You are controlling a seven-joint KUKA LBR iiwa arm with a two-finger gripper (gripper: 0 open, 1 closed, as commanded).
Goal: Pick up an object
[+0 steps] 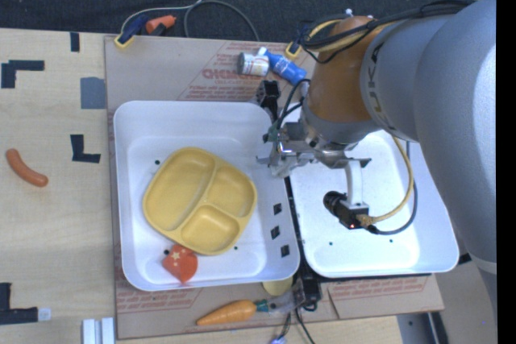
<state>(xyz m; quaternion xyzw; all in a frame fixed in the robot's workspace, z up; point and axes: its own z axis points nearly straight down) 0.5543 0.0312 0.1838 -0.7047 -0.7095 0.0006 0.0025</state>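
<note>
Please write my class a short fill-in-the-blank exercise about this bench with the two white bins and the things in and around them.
1. The yellow divided plate lies in the ____ bin of the picture.
2. The red strawberry touches the plate's ____ edge.
3. The carrot lies ____ the bins, on the cardboard.
4. The sausage lies on the bench to the ____ of the bins.

Missing words: left; lower; outside; left

I see a yellow divided plate (201,199) in the white left bin (129,133); red strawberry (180,262); orange carrot (227,312).
</note>
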